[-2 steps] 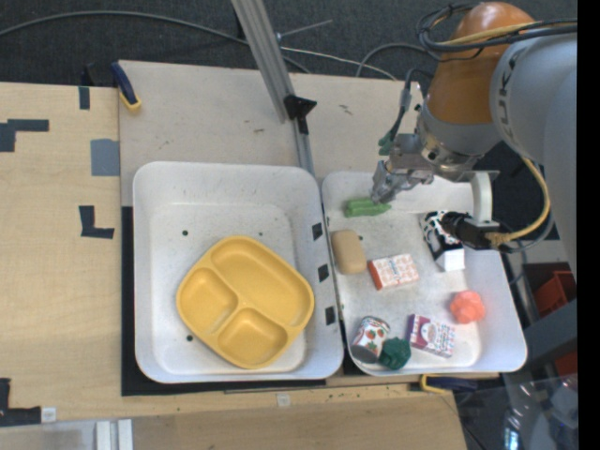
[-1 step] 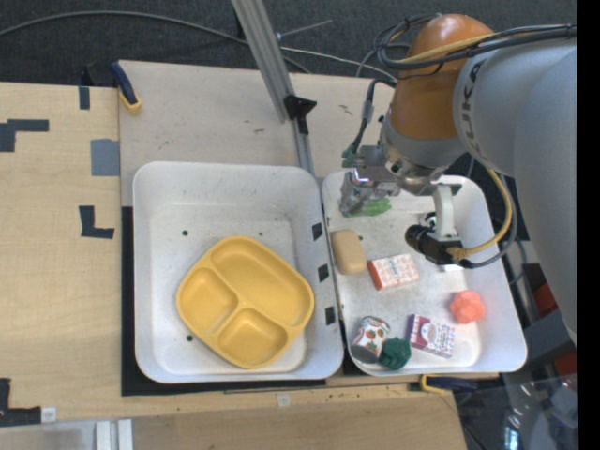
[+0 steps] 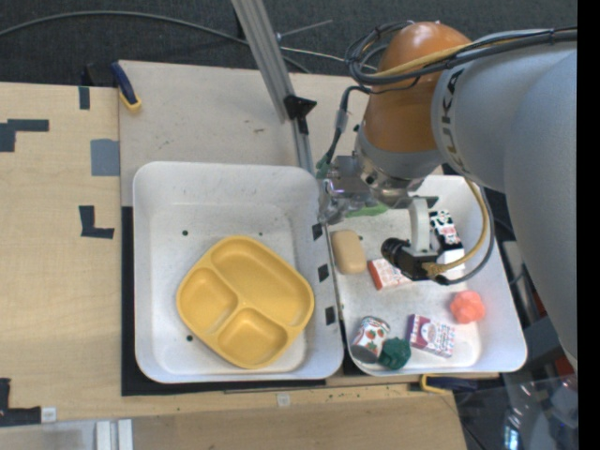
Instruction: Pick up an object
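I'm looking at the gripper (image 3: 339,206) first, and I cannot tell how the jaws are standing: the wrist is blocking them and the metal there is blurring together. It's hanging over the far-left corner of the right bin (image 3: 506,345), right at the wall it shares with the left bin (image 3: 150,251).

Just near of it, a tan block (image 3: 349,250) is lying apart from the gripper, by my reading the closest candidate. Moving outward, I'm seeing a small red-and-white box (image 3: 382,274), a black-and-white toy (image 3: 442,229), an orange ball (image 3: 468,307), a purple-and-white carton (image 3: 431,335), a patterned cup (image 3: 371,336) touching a green lump (image 3: 395,352). In the left bin a yellow divided tray (image 3: 246,300) is sitting by itself.

The risk, as I'm judging it: descending this close to the shared wall could be catching the rim instead of the block. The arm is also covering the bin's far side.
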Robot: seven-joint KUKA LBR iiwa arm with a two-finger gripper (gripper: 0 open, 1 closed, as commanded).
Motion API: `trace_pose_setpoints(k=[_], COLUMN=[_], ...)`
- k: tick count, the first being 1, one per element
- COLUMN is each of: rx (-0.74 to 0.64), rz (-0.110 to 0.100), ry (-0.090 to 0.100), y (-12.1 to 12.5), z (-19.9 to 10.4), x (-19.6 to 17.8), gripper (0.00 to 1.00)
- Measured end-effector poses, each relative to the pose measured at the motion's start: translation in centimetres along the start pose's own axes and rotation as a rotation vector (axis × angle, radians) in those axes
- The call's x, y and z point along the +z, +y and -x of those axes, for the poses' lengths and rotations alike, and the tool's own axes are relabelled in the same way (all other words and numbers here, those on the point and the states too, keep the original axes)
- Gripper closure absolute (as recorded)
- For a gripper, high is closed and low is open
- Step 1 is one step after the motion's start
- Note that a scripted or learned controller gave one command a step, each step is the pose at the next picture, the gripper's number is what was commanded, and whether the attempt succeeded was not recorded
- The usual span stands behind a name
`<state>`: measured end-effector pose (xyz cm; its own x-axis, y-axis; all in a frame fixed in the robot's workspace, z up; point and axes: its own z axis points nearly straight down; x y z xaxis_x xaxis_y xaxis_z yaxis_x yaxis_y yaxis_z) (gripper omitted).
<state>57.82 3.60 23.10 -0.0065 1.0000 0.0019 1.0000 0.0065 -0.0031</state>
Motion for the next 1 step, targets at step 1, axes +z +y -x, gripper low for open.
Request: trace_pose_setpoints(k=[1], rx=[-0.001], rz=[-0.001], ry=[0.000], y=[-3.02], z=[-5.54], x=[0.19], gripper=[1.00])
